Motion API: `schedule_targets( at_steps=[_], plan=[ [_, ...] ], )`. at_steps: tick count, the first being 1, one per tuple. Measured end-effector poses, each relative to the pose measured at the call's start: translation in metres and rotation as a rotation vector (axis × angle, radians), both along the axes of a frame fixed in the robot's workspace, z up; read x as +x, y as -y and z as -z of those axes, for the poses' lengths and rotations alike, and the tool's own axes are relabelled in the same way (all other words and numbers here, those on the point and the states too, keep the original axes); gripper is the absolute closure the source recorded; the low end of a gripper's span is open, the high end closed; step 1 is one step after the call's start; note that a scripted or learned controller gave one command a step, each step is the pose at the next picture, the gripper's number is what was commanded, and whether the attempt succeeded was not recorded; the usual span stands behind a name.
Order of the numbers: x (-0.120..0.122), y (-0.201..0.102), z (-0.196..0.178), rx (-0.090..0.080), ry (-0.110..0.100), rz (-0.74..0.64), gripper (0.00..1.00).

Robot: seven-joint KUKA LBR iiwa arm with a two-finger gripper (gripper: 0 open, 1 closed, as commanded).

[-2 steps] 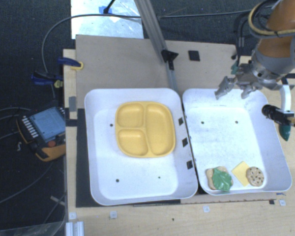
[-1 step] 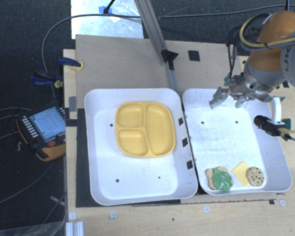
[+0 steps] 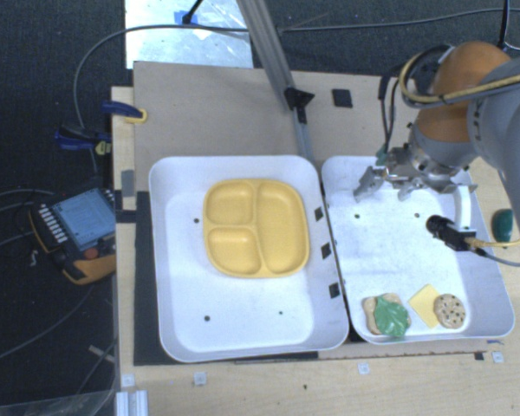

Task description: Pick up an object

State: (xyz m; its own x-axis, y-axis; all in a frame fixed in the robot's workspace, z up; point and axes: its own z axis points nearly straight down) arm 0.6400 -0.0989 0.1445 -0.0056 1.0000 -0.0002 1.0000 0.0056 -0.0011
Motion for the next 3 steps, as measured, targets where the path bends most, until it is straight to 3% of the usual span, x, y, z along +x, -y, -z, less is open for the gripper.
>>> schedule_targets(
  at_steps=[1,2,3],
  plan=[
    [0.001,0.000,0.041,0.000,0.000,0.002,0.00],
    [0.003,0.000,0.028,0.000,0.006,0.000,1.00],
    [0.003,0.009,-0.021,-0.001,0.008,0.004,1.00]
  ],
)
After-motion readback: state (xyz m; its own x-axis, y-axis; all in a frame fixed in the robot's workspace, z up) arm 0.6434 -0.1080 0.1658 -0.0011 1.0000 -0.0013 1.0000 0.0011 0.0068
